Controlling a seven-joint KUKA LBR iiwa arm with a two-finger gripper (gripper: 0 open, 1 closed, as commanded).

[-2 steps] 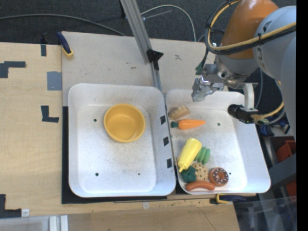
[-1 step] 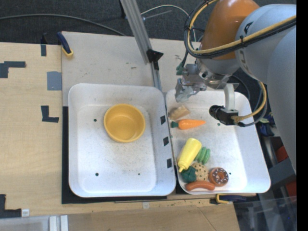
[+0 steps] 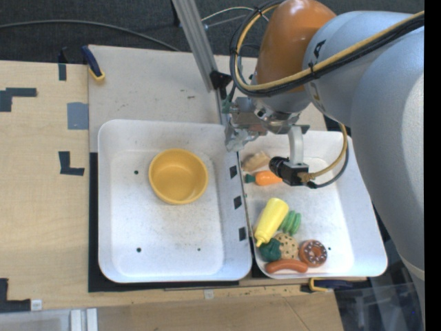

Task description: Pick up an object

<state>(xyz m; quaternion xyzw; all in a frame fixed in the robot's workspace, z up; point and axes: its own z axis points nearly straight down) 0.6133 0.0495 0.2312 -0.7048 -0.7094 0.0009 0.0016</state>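
My gripper hangs over the upper end of the divider between the two bins, with the grey arm and its orange band above it. Just to its right, in the right bin, lie a beige piece and an orange carrot. Lower in that bin lie a yellow bottle, a green item, a cookie, a donut and a sausage. A yellow bowl stands in the left bin.
A slanted metal pole rises behind the bins, close to the gripper. Cables loop around the wrist, and a black connector hangs over the right bin. A clamp sits at the bench's back left corner.
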